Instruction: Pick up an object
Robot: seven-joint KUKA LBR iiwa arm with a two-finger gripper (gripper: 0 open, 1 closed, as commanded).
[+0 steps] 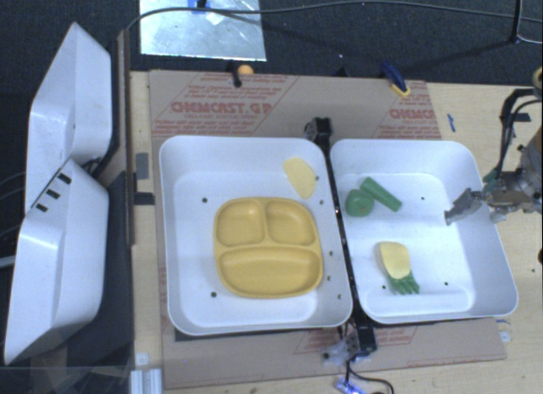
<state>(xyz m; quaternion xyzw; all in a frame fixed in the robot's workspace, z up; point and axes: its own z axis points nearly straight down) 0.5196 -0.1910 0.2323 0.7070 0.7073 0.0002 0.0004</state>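
I see 2 shallow white bins on the bench. The right bin (pixel 475 171) holds 2 candidates: a green toy piece (pixel 371 197), near the bin's top-left corner, and a yellow-and-green toy (pixel 397 267) toward the middle of its bottom edge. They lie well apart from each other.

The gripper (pixel 462 208) sits at the right edge of this bin, above the floor, well apart from both toys. I cannot tell the state of its fingers at this size; nothing is visible in them.

Handling, in my judgement: both toys look like light, rigid moulded plastic, smooth and somewhat slippery. The green piece has a rounded end and a straight shaft; I would close across the shaft, where the sides run parallel. The yellow-and-green toy lies flat and low, so a grasp across its narrow width is the only option I rate, and a marginal one.

The left bin (pixel 182 214) holds a yellow 3-compartment plate (pixel 269 245), central, all compartments bare, and a small pale yellow piece (pixel 299 177) near the top-right corner. The plate is too wide and flat for a pinch except at its rim.
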